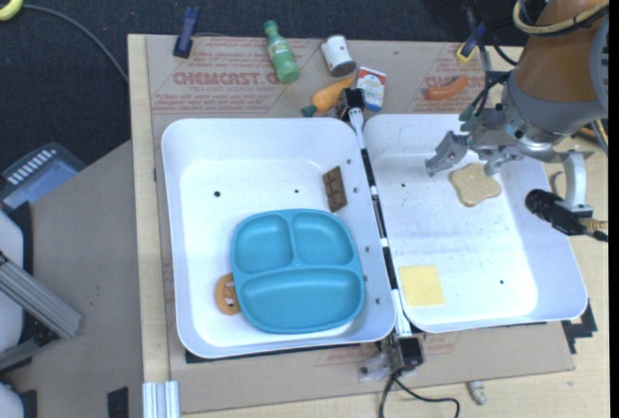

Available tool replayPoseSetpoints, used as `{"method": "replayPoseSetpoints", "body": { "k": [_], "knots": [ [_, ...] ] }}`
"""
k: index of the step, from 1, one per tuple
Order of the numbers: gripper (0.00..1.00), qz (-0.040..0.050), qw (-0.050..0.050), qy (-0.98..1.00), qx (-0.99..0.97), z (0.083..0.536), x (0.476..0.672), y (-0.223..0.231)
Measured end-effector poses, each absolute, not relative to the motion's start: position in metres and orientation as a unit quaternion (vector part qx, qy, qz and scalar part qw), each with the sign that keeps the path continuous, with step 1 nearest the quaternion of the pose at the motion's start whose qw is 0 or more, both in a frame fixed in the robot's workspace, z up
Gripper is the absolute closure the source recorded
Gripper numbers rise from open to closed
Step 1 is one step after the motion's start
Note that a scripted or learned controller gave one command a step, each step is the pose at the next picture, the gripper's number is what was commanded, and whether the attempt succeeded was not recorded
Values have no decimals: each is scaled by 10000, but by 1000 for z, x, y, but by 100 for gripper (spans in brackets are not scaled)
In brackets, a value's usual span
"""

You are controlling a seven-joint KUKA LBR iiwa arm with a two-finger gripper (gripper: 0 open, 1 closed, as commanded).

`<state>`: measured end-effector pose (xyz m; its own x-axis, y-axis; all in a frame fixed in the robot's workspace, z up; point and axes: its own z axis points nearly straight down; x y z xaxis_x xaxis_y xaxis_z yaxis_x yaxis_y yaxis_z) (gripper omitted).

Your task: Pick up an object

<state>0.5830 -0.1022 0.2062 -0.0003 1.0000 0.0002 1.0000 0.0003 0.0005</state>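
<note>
While the gripper [471, 155] hung over the right bin [503, 300] just above the toast slice [475, 186], its fingers were spread, pinching nothing.

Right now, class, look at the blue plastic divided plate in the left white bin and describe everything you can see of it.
The blue plastic divided plate is a rounded-corner tray with three compartments: two smaller ones at the far side and one long one nearer the camera. It looks smooth, matte and holds nothing. It lies flat, right way up, in the near part of the left white bin. A small brown pretzel-like piece peeks out at its left edge, touching or partly under it.
</note>
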Motion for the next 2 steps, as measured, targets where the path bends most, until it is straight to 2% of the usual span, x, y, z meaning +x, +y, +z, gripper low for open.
{"method": "replayPoseSetpoints", "body": {
  "k": [1, 2],
  "knots": [
    [0, -7, 2, 7066, 7076, 131, 617, -158],
    [0, -5, -7, 7070, 7072, 106, 593, -172]
  ]
}}
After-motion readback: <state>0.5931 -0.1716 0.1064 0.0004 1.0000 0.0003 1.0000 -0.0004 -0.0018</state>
